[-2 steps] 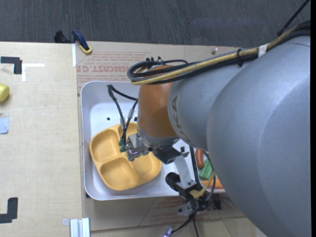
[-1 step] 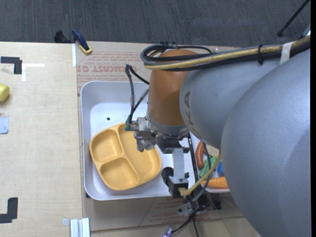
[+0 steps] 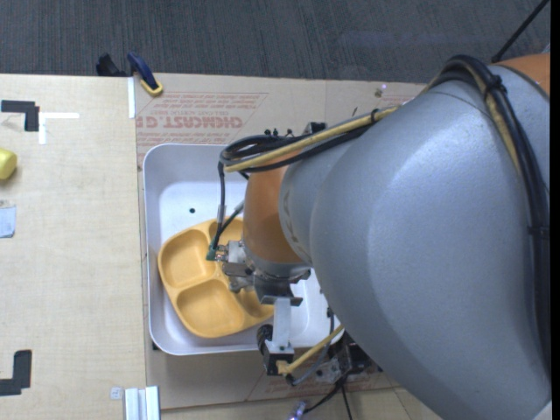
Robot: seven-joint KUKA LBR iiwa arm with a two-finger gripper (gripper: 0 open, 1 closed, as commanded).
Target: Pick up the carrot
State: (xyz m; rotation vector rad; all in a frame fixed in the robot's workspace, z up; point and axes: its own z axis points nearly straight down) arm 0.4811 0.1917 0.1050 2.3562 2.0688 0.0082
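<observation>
Grey arm (image 3: 437,234) fills right | hand state unclear | white bin (image 3: 171,182) holds yellow tray (image 3: 197,287) | dark carpet (image 3: 262,16) behind

I see a yellow 2-compartment tray (image 3: 197,291) lying in the white bin (image 3: 166,195), cardboard (image 3: 201,116) beneath it, and a small yellow object (image 3: 6,164) at the worktop's (image 3: 70,278) left edge.

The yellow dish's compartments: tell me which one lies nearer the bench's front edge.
The lower compartment of the yellow dish; it lies toward the bin's bottom wall, while the other compartment lies above it.
</observation>
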